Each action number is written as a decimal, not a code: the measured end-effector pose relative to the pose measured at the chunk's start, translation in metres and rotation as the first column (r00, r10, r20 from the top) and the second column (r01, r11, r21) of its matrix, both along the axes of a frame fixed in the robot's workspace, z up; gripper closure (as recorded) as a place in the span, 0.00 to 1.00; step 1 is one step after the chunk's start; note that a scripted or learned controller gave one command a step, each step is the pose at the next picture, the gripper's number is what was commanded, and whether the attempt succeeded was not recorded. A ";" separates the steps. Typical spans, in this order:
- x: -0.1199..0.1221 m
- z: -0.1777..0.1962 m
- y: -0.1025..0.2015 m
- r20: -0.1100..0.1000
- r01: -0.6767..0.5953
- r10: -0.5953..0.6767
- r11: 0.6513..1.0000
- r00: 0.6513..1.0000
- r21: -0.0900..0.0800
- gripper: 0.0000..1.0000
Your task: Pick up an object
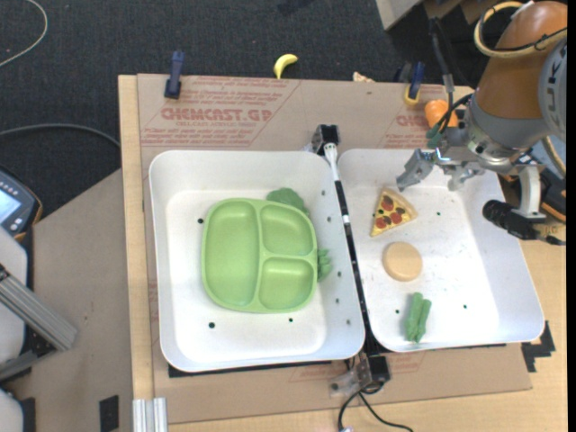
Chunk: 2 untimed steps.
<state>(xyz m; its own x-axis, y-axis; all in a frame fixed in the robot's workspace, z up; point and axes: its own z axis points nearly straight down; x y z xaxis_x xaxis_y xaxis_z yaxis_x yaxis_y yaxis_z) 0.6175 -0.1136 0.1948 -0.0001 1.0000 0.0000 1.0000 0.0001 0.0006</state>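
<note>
Your gripper [437, 171] sits at approx 2 o'clock in the frame, over the upper part of the right bin [504, 304]. Fingers [410, 173] are spread wide w/ nothing between them; they hang above the bin floor near its top wall. The arm [517, 70] w/ its orange band comes in from the 2 o'clock corner.

Closest item: the pizza slice [392, 212], just off the gripper at its 7 o'clock, lying flat, not touching the fingers. Going further at 6 o'clock from the slice you've got the tan round disc [402, 262], near but apart from the slice. Past that, again approx 6 o'clock, the green bean-like piece [417, 318] lies near the bin's bottom edge.

Over in the left bin [171, 241], at 9 o'clock from the gripper & well apart: a green divided plate [259, 255] w/ three compartments, roughly centred. A green leafy bit [286, 196] pokes out at the plate's 1 o'clock rim, another at its 3 o'clock side.

Outside the bins, on the cardboard base [225, 115]: a yellow banana [285, 64] at 12 o'clock and an orange item [436, 112] beside the arm, partly hidden.
</note>
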 end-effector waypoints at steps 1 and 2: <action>-0.013 -0.116 0.015 -0.008 0.000 0.000 1.000 1.000 0.002 0.00; -0.011 -0.100 0.014 0.001 0.002 -0.002 1.000 1.000 0.000 1.00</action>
<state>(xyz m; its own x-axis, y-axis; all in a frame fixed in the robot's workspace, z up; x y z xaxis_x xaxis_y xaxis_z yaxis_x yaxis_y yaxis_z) 0.6065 -0.0998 0.0953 0.0016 1.0000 -0.0005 1.0000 -0.0016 0.0016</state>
